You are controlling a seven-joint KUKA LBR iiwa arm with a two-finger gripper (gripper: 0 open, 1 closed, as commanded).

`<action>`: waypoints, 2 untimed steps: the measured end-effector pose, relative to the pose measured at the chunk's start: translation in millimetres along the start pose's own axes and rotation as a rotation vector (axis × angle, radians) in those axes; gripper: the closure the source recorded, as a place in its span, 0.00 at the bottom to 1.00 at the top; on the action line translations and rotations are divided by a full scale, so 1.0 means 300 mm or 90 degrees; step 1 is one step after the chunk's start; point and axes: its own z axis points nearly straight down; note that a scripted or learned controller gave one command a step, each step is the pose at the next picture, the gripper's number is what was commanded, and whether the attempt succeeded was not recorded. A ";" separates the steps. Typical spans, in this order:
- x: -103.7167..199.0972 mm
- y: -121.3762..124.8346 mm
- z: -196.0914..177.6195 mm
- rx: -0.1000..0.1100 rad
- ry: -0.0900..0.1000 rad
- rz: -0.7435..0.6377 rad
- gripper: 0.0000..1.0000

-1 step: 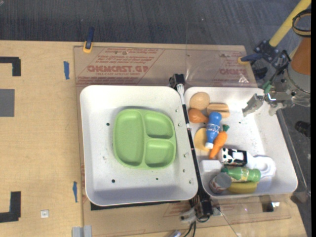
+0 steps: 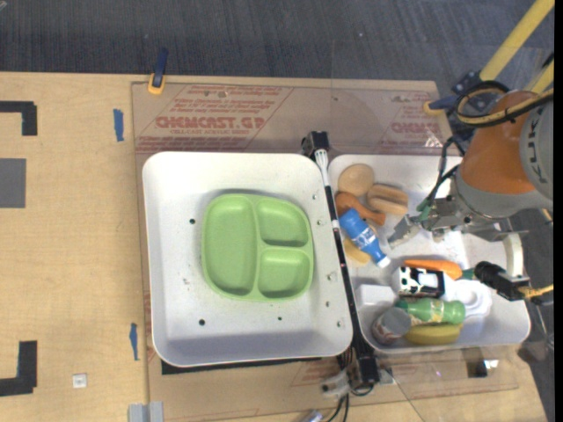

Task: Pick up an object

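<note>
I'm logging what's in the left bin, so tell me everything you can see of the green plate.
The green plate is a light green divided dish, plastic by its look, with rounded corners and three compartments: one long one on the view's left, two smaller ones stacked on the right. It lies flat and upright near the middle of the left white bin, its compartments holding nothing. It rests on the bin floor, apart from the walls.

Grey arm (image 2: pixel 528 161), orange band above wrist, black cables; small metallic claw (image 2: pixel 415 222), details blurred.
</note>
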 end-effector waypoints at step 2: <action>-0.024 -0.156 0.052 0.000 -0.002 0.407 0.00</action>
